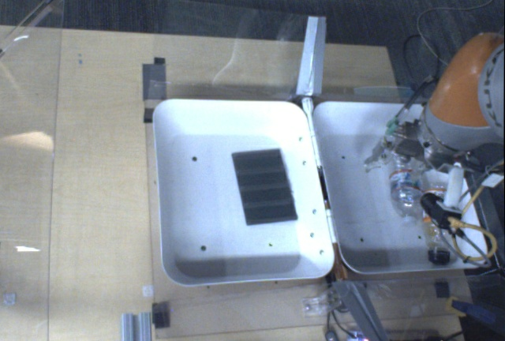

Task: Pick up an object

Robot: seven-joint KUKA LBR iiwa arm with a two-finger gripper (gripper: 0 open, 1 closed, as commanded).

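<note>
A flat black ribbed slab (264,186) lies slightly askew in the middle of the left bin (180,174). My gripper (394,145) hangs over the right bin (355,205), toward its right side, below the orange band of the arm (465,87). Just under and in front of the gripper lies a clear, glassy-looking object (405,191) on the bin floor. The wrist and cables hide how the gripper meets this object.
Yellow and black cables (450,222) and a small white part (454,185) trail over the right bin's right edge. A metal divider post (311,55) stands behind the seam between the bins. Clear panels lie on the wooden bench at the left.
</note>
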